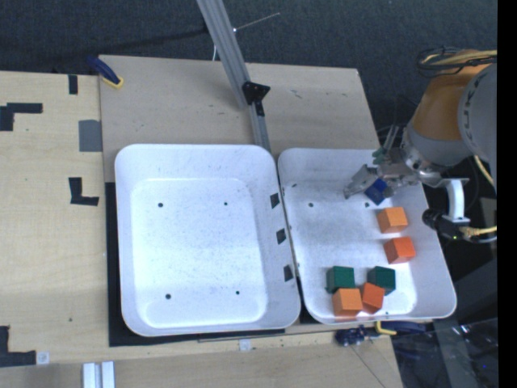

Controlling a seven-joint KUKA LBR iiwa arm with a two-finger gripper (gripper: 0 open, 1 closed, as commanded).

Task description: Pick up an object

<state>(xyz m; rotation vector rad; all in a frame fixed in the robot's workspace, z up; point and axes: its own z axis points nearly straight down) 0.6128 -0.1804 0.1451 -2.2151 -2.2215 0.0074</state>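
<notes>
The fingers are sitting low over the upper part of the right bin, and a small blue block is showing just beneath and between them; the grey tips are lying against its upper side, so the fingers appear to be clamping it, though the slanted view is blurring the contact and I cannot tell whether the block is lifted off the bin floor; behind the fingers the grey wrist is running up to the right into the orange band of the arm, which is reaching in over the bin's right rim; just below the blue block an orange block is lying on the bin floor, near it but apart, and another orange block is lying a little lower, close to the right wall; further down, near the bin's lower edge, four blocks are crowding together: a dark green block on the left, a second green block to its right, an orange block just below the first green one and touching it, and one more orange block squeezed between them; the left bin is lying beside the right one, their rims meeting along the middle; both are resting on the pale wooden tabletop, and a slanting grey metal bar is crossing above them from the top edge down to the gap between the bins.
</notes>
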